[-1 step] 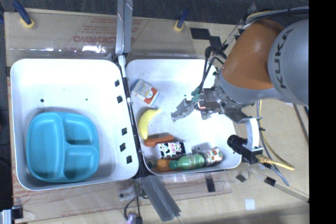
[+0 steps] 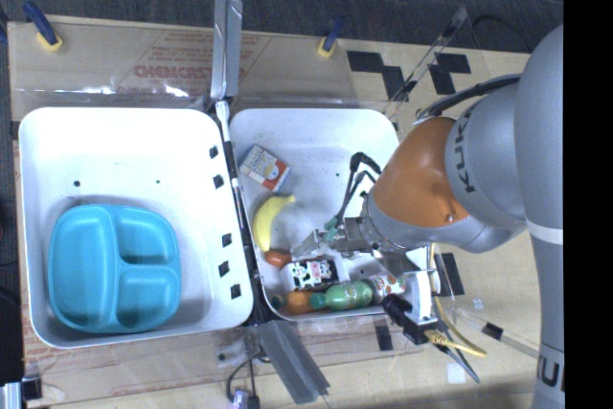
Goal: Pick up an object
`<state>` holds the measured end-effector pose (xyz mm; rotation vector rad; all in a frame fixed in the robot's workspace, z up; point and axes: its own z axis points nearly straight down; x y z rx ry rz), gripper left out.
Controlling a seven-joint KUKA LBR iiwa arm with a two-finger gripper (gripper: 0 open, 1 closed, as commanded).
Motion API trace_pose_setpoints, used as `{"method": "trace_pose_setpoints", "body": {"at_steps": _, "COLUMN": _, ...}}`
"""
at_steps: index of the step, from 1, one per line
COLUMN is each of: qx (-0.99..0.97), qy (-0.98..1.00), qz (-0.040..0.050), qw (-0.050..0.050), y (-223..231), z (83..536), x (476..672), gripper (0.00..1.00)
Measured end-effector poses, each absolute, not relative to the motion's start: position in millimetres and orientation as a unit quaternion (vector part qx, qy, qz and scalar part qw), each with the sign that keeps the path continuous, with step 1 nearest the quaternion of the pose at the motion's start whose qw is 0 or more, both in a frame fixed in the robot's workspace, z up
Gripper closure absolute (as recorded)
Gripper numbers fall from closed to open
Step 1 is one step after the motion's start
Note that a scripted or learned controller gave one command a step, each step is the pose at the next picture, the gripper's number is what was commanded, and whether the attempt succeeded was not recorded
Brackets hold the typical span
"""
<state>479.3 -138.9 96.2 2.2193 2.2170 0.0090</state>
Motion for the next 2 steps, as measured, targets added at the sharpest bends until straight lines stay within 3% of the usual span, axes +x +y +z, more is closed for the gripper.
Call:
{"method": "trace_pose_setpoints", "body": {"at_steps": 1, "qx": 0.716, "qy": 0.698, "qz": -0.0009, "qw": -0.001, "y": -120, "z": 91, "x": 553.5, "gripper": 0.00}}
{"method": "trace_pose_setpoints", "body": {"at_steps": 2, "qx": 0.712, "qy": 0.703, "qz": -0.0003, "qw": -0.001, "y": -107, "z": 92, "x": 608.9, "gripper": 0.00}}
